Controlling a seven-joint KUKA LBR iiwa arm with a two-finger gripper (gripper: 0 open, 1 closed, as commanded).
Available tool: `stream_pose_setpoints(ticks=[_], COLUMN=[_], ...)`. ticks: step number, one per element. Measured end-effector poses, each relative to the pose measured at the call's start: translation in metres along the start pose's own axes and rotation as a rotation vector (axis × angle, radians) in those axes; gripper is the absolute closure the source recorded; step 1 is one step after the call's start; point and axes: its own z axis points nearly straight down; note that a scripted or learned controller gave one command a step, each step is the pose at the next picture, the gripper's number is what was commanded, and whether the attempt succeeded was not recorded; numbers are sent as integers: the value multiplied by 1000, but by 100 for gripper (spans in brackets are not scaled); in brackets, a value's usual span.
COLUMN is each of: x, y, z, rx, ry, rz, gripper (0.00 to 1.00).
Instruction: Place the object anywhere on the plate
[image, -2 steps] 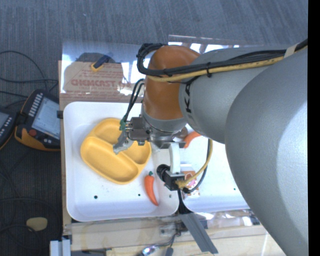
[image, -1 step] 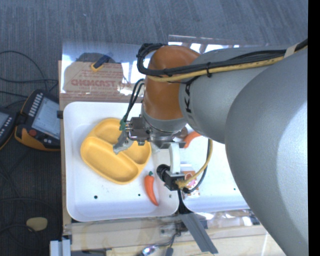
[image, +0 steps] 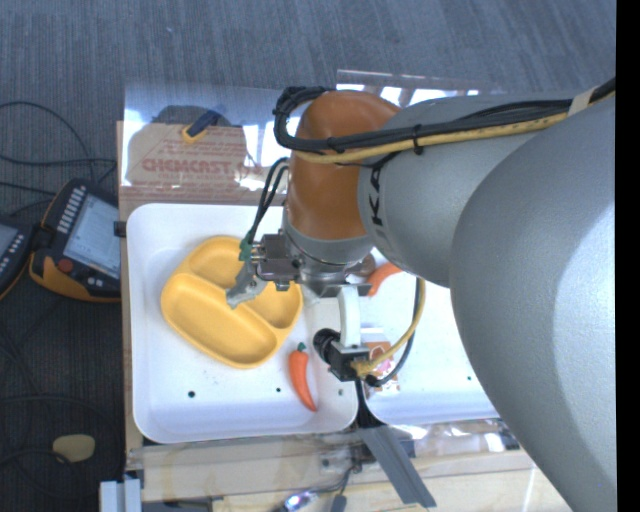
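Closest to us, the grey arm (image: 510, 230) reaches in, end effector (image: 245, 285) low over the yellow plate (image: 205, 310). Wide or narrow, we cannot tell. The carrot (image: 301, 380), likely our object, lies in the left bin (image: 160, 400) just beside the plate, not on it.

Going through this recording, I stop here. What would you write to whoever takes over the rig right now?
Gripper: low over the yellow plate in the left bin. I cannot tell whether it is open or shut, and no object is seen in it.
Carrot: on the bin floor just off the plate's lower right rim, not on the plate.
Another orange thing sits partly hidden beside the wrist.
Done: nothing placed yet.
Left: likely grasp the carrot and set it on the plate.
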Motion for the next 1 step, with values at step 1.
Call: stream_pose_setpoints(ticks=[1], x=[0], y=[0], z=[0], rx=[0], ry=[0], rz=[0], gripper=[0])
